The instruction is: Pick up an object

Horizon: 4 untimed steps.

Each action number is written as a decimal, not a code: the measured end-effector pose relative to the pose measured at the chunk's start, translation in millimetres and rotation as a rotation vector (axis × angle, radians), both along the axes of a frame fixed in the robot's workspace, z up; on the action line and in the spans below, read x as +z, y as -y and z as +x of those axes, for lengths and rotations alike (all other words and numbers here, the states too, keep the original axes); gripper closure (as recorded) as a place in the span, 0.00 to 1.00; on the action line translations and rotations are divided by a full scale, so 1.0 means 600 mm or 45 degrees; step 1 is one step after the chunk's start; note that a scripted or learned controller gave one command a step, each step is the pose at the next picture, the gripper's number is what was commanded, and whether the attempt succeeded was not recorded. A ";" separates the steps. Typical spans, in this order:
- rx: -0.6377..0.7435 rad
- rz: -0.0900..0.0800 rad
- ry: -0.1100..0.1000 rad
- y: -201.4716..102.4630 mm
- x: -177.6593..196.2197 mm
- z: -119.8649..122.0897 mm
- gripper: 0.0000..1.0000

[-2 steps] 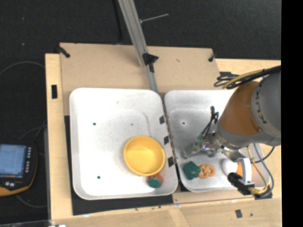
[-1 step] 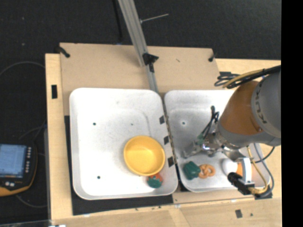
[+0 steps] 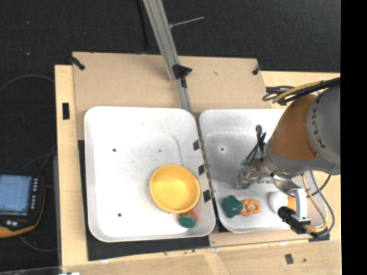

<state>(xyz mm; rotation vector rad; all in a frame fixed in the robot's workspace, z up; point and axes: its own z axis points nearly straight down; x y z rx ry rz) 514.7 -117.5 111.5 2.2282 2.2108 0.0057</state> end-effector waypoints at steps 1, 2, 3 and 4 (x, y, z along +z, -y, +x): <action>0.015 -0.003 0.005 -0.006 0.102 0.014 1.00; 0.014 -0.002 -0.002 -0.005 0.153 0.016 1.00; 0.020 0.002 -0.004 -0.093 0.161 0.008 1.00; 0.021 0.001 -0.001 -0.183 0.193 0.016 1.00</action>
